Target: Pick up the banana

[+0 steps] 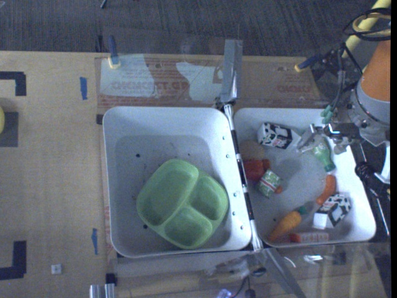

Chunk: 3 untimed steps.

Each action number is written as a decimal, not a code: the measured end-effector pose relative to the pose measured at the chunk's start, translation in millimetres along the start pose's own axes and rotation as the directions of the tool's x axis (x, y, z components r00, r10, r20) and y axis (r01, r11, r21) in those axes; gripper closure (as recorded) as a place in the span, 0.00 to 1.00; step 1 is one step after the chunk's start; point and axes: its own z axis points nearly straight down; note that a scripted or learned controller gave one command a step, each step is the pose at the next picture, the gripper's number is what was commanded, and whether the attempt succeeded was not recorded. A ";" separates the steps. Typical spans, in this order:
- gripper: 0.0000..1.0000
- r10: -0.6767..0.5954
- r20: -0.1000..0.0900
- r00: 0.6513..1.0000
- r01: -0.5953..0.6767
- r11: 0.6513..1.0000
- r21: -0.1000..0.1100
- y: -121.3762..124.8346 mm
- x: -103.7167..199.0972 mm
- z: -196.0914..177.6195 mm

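Gripper (322, 139) hangs at right bin's (367, 227) upper right, just above green bottle (324, 158) — how far open, cannot tell. Banana's look not discernible — clutter too blurred.

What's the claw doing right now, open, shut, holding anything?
Claw: cannot be told; it sits over the right bin, by a green bottle.

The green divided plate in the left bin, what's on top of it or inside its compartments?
Nothing lies on the green divided plate; its three compartments look bare. It rests tilted on the left bin floor, and whatever is under it is covered.
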 end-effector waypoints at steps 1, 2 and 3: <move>0.00 0.233 0.000 0.972 -0.233 0.972 0.003 -34.3 47.5 98.3; 0.00 0.234 0.000 0.972 -0.234 0.972 0.003 -34.3 47.1 98.3; 0.00 0.343 0.001 0.939 -0.343 0.939 -0.002 -52.2 -49.1 -29.1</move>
